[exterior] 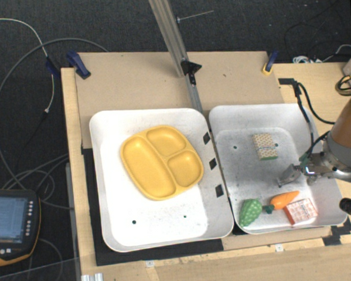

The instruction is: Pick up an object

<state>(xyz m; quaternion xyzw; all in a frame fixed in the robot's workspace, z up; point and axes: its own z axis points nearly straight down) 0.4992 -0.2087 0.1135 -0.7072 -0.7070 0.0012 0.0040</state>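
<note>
Hovering low in right white bin [222,128]: grey two-finger gripper [292,175], fingers look spread a bit, nothing between them. Task barely begun, no obj lifted. Candidates all on bin floor: orange plastic carrot [284,199] just below gripper, red-white snack packet [300,211], green leafy toy [250,212], speckled beige block [265,146] further up. Grab + lift left to do. Yellow sectioned plate [161,162] sits in left bin.
</note>
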